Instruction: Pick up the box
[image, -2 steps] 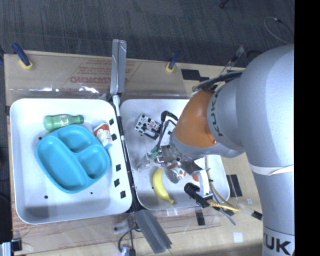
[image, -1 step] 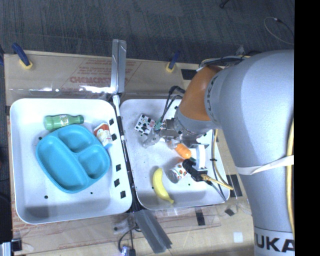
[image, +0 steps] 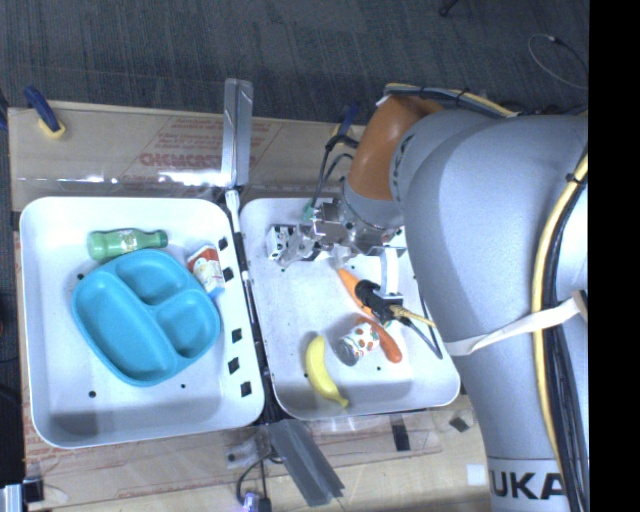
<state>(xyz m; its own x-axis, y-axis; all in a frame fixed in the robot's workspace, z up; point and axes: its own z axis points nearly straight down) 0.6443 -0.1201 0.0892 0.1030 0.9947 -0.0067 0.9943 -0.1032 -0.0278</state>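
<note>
Two white bins sit side by side on the counter (image: 120, 140). Left bin (image: 50, 330) holds a blue divided plate (image: 145, 315), a green bottle (image: 125, 241) and the small box (image: 206, 268), at the plate's upper right edge. Right bin (image: 290, 300) holds a banana (image: 324, 371) and a carrot (image: 370, 315). At its upper part hangs the gripper (image: 285, 242); whether it is spread or closed I cannot tell.

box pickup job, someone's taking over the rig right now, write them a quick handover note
End effector: low over the top left of the right bin, nothing seen between its fingers.
Box: small, red and white, in the left bin, wedged between the blue tray and the divider wall, below the green bottle.
Done: nothing; box not lifted.
Left: cross to the left bin, grasp the box, lift.
</note>
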